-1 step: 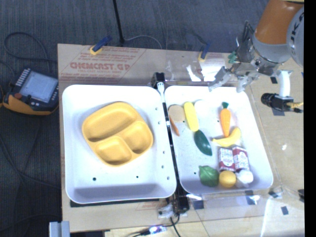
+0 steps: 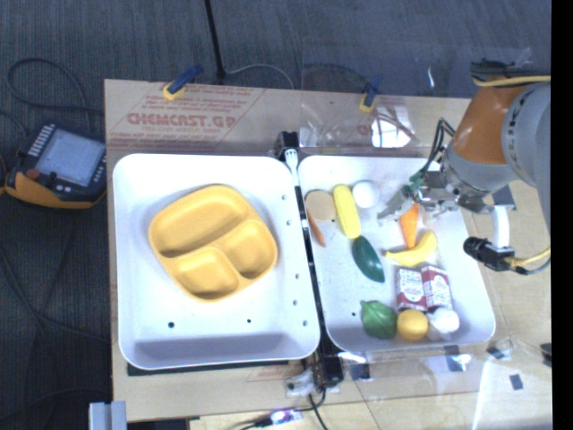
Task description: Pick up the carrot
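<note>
A dark grey carpet (image 2: 269, 25) covers the floor from nine o'clock round to two o'clock. On it at nine o'clock lies an orange-edged handheld pendant (image 2: 55, 164) with a pale screen, and a black cable (image 2: 22, 267) loops below it. The counter (image 2: 260, 115) is a tan board printed with red lettering, held at twelve o'clock by two blue-and-yellow clamps (image 2: 182, 81). A thin black pole (image 2: 211, 25) rises behind it. Light is even and soft.

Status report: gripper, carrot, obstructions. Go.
Gripper down over right bin, at carrot's upper end; grip unconfirmed. Carrot lying in bin. Banana touching its lower end.
</note>
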